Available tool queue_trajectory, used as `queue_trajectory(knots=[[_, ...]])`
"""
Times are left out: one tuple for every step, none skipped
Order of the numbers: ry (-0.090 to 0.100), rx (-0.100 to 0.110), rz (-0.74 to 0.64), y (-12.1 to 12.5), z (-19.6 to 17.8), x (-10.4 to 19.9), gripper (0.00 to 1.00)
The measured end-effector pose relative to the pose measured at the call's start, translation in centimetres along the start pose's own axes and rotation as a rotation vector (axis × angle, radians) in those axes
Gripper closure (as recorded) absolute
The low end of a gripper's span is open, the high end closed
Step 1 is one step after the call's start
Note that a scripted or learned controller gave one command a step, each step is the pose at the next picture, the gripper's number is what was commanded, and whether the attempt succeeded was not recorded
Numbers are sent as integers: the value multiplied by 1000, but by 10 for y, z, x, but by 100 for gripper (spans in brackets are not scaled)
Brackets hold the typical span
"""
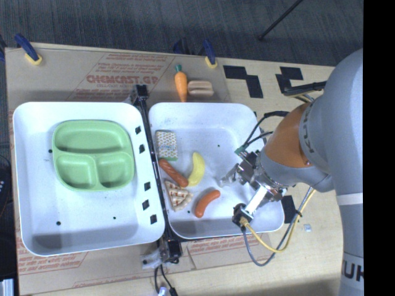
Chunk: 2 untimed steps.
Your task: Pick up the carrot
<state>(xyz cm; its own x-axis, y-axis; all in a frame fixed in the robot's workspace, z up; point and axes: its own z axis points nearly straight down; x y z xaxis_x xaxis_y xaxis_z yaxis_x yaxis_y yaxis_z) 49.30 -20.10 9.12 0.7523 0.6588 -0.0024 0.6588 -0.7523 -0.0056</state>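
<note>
Two bins are sitting side by side on the worktop (92,63): the left bin (31,184) is holding a divided tray (92,153), the right bin (216,116) a banana (196,168), two sausages (207,202) and a waffle (177,197). The carrot (180,84) is lying behind the right bin, beside a bun (200,89). The pincer (237,172) is hanging over that bin's right part.

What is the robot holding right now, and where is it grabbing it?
Nothing shows in the gripper. It hangs over the right bin, while the carrot lies outside on the bench.
</note>
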Motion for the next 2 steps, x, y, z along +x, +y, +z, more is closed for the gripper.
queue_trajectory(knots=[[3, -1, 215, 28, -101, 70, 0], [1, 0, 370, 103, 0, 104, 0]])
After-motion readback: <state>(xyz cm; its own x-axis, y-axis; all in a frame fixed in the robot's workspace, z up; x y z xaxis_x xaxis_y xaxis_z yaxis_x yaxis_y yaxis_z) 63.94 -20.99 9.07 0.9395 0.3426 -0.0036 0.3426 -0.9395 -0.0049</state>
